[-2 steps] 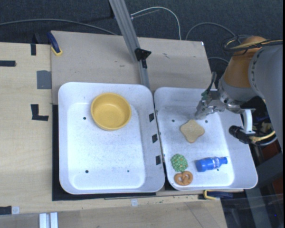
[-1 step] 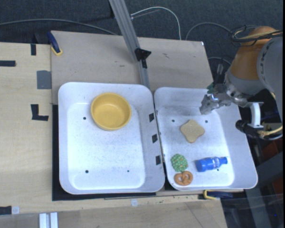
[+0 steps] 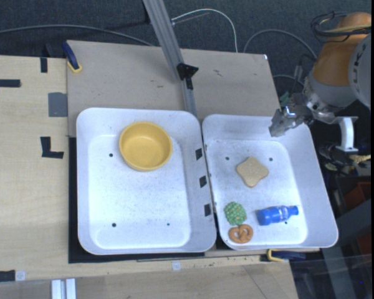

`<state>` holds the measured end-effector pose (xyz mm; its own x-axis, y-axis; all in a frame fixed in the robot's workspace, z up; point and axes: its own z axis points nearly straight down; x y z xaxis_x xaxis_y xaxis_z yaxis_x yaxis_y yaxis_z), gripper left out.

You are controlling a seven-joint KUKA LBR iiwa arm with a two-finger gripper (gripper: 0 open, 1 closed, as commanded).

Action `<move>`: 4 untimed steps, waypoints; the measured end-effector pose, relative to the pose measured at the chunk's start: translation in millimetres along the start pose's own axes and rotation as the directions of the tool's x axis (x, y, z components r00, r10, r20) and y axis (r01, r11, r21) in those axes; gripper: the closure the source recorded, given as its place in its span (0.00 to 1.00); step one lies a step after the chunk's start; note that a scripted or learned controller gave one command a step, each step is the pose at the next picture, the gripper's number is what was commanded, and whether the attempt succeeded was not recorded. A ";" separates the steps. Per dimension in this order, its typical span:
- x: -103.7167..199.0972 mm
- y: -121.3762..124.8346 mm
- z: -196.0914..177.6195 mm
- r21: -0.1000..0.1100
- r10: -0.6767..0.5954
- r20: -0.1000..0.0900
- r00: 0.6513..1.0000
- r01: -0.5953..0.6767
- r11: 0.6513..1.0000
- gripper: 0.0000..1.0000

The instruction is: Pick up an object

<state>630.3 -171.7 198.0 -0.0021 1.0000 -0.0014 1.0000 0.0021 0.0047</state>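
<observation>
two white bins sit side by side on the bench, and from where i stand the nearest things are all in the right bin: a small brown pretzel lies close to its front rim, with a green knobbly piece touching it just behind. a blue bottle lies on its side to the right of those two, near them but apart, its cap pointing toward the right wall. farther back, roughly mid-bin, a tan slice of toast lies flat and on its own, well clear of the others. in the left bin a yellow bowl stands upright toward the back, nothing else beside it. farthest of all, the gripper hangs over the back right corner of the right bin, above the rim, well apart from the toast and every other object. nothing is between its fingers that i can make out, and how far apart they stand i cannot tell from here. the grey arm with its orange band rises behind it at the right.
</observation>
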 end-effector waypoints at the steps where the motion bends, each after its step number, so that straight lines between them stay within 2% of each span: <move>1: 4.6 -6.0 -59.2 -0.001 0.000 0.000 1.000 0.000 1.000 1.00; 2: 66.6 -1.2 -60.2 0.005 -0.005 -0.003 1.000 0.005 1.000 1.00; 4: 170.7 22.1 -55.7 0.005 -0.005 -0.003 1.000 0.005 1.000 1.00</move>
<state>651.8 -0.9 253.6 -0.0072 1.0000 0.0014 1.0000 0.0072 -0.0006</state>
